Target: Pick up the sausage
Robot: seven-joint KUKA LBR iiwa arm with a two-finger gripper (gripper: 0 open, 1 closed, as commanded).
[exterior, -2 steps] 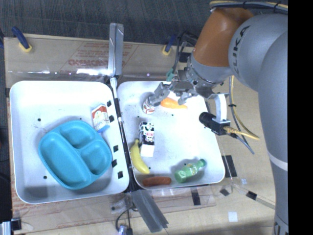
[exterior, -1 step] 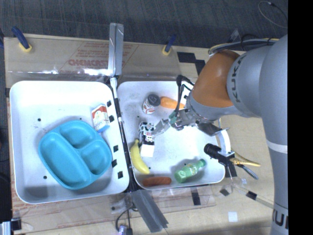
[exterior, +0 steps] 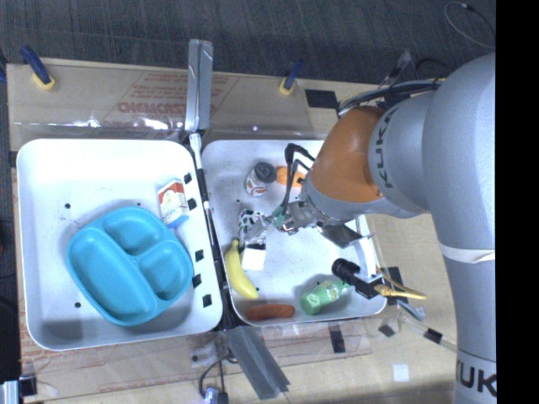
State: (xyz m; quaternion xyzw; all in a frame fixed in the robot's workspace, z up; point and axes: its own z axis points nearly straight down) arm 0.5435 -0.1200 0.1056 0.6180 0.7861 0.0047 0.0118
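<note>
Sausage [exterior: 269, 311] lies at the right bin's [exterior: 221, 162] front edge, beside a banana [exterior: 239, 274]. Fingers [exterior: 250, 225] hover above; their opening cannot be told.

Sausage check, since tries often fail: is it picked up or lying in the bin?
Lying in the bin. The sausage rests at the right bin's near edge, below the banana, apart from the pincer.

The grey robot arm [exterior: 455, 133] bears black "KUKA" lettering on its curved casing beside the orange band, and "KU" shows again low on its base. Faint red print on the brown cardboard sheet [exterior: 126, 91] behind the left bin is too blurred to read.
</note>
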